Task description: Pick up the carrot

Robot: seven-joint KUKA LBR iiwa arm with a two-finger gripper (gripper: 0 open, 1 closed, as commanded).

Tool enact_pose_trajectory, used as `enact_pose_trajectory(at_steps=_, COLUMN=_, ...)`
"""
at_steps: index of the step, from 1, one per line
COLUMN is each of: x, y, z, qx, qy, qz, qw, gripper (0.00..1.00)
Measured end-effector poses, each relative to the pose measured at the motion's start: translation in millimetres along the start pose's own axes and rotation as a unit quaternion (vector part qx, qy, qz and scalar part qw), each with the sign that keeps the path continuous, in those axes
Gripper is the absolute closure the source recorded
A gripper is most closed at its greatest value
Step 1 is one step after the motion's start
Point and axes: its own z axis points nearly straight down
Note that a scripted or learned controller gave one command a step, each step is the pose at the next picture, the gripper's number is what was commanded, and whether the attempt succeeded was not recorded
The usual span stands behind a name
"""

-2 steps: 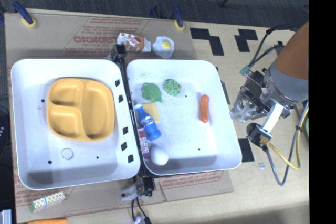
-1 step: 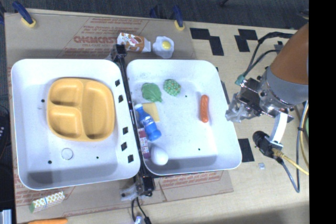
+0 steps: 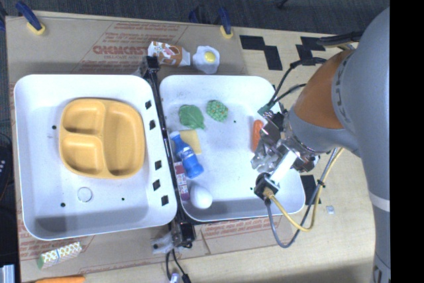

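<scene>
The orange carrot [image 3: 256, 134] lies near the right wall of the right bin [image 3: 228, 199], partly hidden by the wrist. My gripper [image 3: 265, 154] hangs over the bin's right side, just below and right of the carrot, its metal body crowding against it. I cannot tell whether the carrot sits between its fingers.
In the right bin lie a green leafy piece [image 3: 191, 116], a green bumpy ball [image 3: 216, 110], a yellow block [image 3: 190, 140], a blue bottle [image 3: 187, 156] and a white egg [image 3: 201, 196]. The left bin holds a yellow divided tray [image 3: 103, 137]. A carton [image 3: 166, 53] and fried egg [image 3: 207, 58] sit behind the bins.
</scene>
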Motion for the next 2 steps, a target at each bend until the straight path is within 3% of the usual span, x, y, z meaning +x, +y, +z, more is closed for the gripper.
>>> enact_pose_trajectory(at_steps=1, x=10, y=13, z=-93, qx=-0.002, qy=0.0, qz=0.06, qw=0.9982, gripper=1.0)
enact_pose_trajectory(at_steps=2, x=-31, y=43, z=-99, qx=-0.002, qy=0.0, qz=0.113, qw=0.9936, gripper=1.0)
